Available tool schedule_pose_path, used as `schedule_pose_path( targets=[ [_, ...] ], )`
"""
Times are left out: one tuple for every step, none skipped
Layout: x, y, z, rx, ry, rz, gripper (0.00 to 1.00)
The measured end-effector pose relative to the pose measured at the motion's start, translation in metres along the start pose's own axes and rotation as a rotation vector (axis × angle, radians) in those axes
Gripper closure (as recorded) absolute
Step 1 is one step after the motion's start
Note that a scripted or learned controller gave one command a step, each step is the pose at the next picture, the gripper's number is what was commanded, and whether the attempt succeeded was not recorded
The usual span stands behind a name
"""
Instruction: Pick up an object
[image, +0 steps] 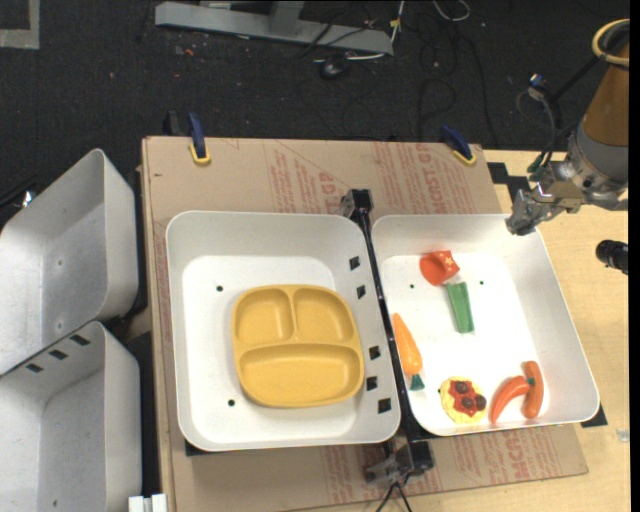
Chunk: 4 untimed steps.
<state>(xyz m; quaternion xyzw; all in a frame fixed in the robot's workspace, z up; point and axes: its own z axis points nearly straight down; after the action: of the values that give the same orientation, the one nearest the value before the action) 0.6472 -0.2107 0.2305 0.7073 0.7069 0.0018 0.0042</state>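
The right bin (548, 262) holds several toy foods: a red-orange piece (439, 266) at the back, a green cylinder (461, 306) just in front of it, an orange carrot (407, 347) by the left wall, a small pizza slice (462, 397) and red-orange sausages (521, 391) at the front. My gripper (522, 220) hangs above the right bin's back right corner, well away from every item, with nothing visibly in it.
The left bin (195, 300) carries a yellow divided plate (297, 345). Two white containers (60, 330) stand off the bench at the left. Clamps and a black divider (372, 300) sit between the bins. Cables trail across the dark floor behind.
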Motion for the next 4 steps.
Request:
schedule_pose_path(
  targets=[
    [0.000, 0.002, -0.052, 0.001, 0.000, -0.004, 1.00],
    [0.042, -0.014, -0.038, 0.010, 0.004, -0.006, 1.00],
    [0.100, -0.027, -0.026, 0.011, 0.006, -0.009, 1.00],
    [0.146, -0.049, -0.013, 0.012, 0.005, -0.007, 1.00]
  ],
)
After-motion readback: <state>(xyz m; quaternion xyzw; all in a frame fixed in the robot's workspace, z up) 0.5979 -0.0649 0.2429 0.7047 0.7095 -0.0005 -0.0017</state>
